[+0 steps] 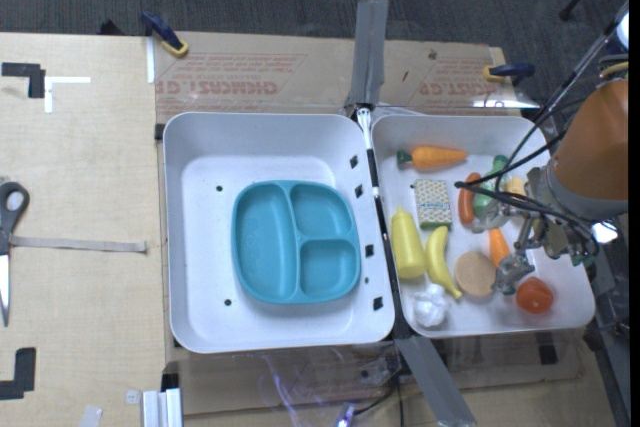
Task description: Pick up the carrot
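Grey tape strip runs off the near edge of the right bin, at the bottom of the frame; right bin taken as landmark throughout. Inside it, at its far wall, the carrot lies on its side, orange body with green top pointing toward the left bin, touching nothing else that I can make out; it sits well apart from the gripper. Gripper hangs low over the bin's near right part, between a round tan piece and a red tomato, with a small orange piece just beside it; fingers are dark and cluttered by cables, so I cannot tell how far they stand open, nor whether anything is between them. Arm, orange band showing, overhangs the bin's right side. Along the bin's left side: a yellow cylinder-like piece, a banana just beside it, a white crumpled lump near the front corner, and a small patterned cracker or sponge toward the middle; a red-orange piece and something green lie beyond that, partly hidden by cables. Left bin adjoins the right bin and holds a teal divided plate, three compartments. Scissors lie on the surface, far left of both bins.
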